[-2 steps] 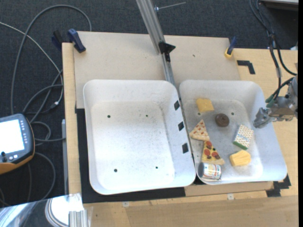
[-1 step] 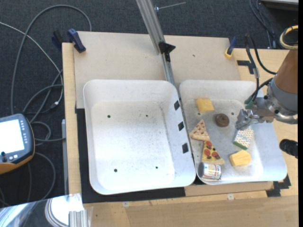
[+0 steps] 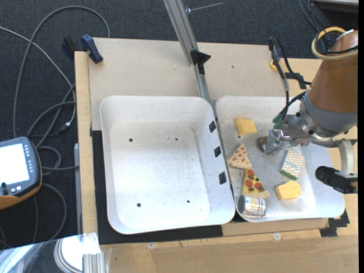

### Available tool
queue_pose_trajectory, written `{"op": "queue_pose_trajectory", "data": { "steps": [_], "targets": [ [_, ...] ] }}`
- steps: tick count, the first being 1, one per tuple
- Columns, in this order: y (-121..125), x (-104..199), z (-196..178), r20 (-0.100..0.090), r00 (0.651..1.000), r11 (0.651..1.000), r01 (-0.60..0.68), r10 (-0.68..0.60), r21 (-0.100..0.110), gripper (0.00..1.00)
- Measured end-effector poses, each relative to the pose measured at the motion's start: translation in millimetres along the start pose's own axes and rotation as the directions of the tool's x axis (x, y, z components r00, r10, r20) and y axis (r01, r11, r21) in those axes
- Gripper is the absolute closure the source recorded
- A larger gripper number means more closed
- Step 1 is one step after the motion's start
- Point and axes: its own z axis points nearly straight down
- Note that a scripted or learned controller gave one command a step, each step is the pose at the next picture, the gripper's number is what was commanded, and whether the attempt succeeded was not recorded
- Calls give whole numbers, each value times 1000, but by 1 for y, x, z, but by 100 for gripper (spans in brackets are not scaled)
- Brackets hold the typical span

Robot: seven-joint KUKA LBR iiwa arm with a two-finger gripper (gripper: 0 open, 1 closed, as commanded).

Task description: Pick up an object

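Over the right bin [image 3: 227,110], the end effector [image 3: 269,145] hovers near pizza slices [image 3: 240,157].

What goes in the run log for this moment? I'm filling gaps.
claw: low in right bin | near: yellow block, pizza slice, patterned packet | held: nothing seen
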Motion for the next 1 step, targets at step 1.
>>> {"op": "queue_pose_trajectory", "data": {
  "steps": [1],
  "targets": [
    [3,56,14,0,1000,1000,-1,1,4,100]
  ]
}}
